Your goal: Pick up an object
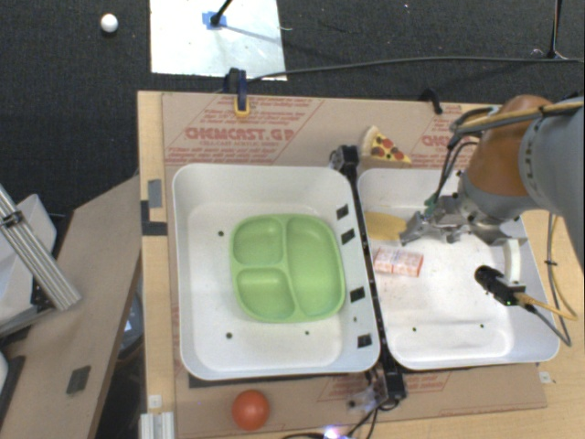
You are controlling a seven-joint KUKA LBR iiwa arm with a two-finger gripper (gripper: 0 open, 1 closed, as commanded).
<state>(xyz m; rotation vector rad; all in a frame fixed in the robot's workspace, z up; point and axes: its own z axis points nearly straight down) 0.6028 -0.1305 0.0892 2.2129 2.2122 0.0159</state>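
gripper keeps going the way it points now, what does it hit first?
The gripper points left across the right bin. First in line looks like the flat tan piece just ahead, then the bins' divider. Height above it is unclear, so it may pass over.

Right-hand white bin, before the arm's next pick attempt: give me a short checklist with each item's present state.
1. Target present: small pink-and-white box lies in the right-hand white bin: ok.
2. Box free of neighbours: apart from the flat tan card beside it: ok.
3. Gripper over the box: it sits nearer the card, off to one side: not ok.
4. Anything between the gripper's fingers: cannot tell.
5. Green divided plastic tray out of the way, in the left-hand white bin: ok.
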